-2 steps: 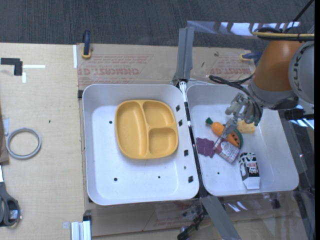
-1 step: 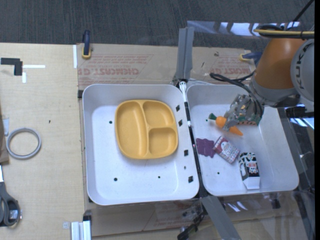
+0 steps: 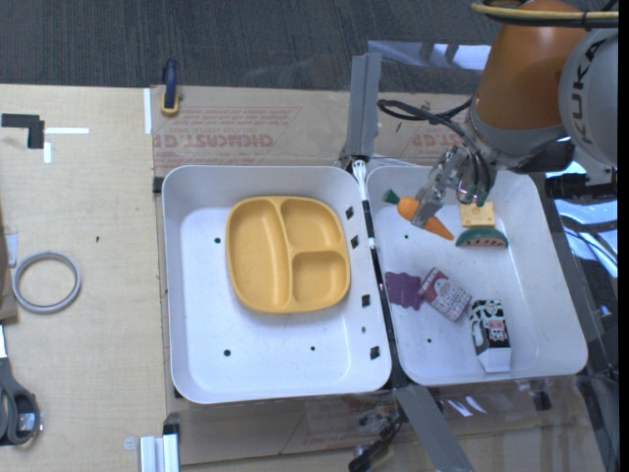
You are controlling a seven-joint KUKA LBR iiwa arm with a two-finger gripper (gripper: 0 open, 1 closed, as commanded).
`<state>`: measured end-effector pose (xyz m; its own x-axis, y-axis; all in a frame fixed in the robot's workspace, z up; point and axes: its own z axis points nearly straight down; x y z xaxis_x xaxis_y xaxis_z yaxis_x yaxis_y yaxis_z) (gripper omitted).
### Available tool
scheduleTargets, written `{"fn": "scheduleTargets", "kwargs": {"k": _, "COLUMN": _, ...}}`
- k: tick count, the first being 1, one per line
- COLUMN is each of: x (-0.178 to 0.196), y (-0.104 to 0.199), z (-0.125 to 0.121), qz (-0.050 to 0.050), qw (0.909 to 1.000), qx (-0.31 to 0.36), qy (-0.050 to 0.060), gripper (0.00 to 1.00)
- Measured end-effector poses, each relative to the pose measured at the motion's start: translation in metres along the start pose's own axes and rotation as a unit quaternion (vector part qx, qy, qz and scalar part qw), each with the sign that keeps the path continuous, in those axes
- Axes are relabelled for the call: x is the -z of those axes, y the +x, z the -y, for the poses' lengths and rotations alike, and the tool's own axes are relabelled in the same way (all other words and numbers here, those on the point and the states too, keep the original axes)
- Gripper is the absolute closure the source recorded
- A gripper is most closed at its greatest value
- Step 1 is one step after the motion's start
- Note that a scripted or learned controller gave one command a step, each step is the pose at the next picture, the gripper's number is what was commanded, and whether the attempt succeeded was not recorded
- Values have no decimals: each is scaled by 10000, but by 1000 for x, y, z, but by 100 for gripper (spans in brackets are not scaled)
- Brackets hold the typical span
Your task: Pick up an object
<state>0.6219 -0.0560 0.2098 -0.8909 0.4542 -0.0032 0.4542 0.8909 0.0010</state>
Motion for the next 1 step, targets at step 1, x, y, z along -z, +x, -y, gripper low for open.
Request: {"fn": "scheduleTargets", "kwargs": {"k": 1, "x": 9, "y": -1, "z": 0, "qz": 14, "qw": 10000, "qx": 11, "qy": 3, "gripper": 100}}
